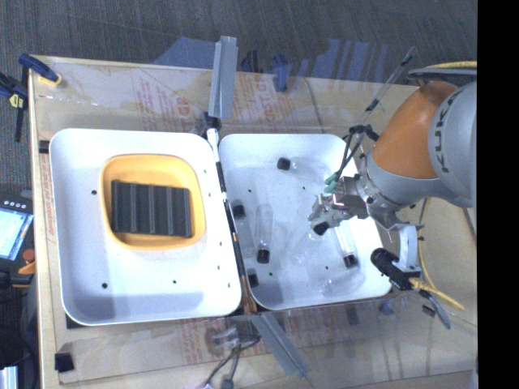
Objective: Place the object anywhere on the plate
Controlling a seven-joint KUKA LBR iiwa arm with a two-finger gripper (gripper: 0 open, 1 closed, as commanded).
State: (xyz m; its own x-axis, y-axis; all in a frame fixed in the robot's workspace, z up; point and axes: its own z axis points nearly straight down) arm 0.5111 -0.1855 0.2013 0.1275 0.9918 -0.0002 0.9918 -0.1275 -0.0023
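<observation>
Two shallow white bins sit side by side on the wooden bench point(122, 96), and we take them in from the biggest thing down. The left bin point(73, 282) carries the plate point(154, 168), a yellow-rimmed square dish whose middle is covered by a dark ribbed insert point(152, 207). The plate lies toward the upper part of that bin, with bare white floor below it.

Next in size we see the arm point(422, 148), grey with its orange band, reaching in from the right and hanging over the right-hand edge of the right bin point(268, 156). Its gripper point(324, 217) is low over the bin's right half. We cannot tell how its fingers stand, because the wrist hardware and cables crowd that spot.

The right bin's floor holds several clear, see-through objects with dark caps, hard to outline against the white. One clear tube point(263, 233) lies left of centre, its dark cap point(263, 255) toward the near edge. Another clear piece point(347, 245) lies just below the gripper, ending in a dark cap point(350, 259). A small dark piece point(283, 164) rests near the bin's far wall, and another point(238, 211) sits by its left wall.

We cannot say which of these is the object to be moved; all of them lie in the right bin, well apart from the plate.
</observation>
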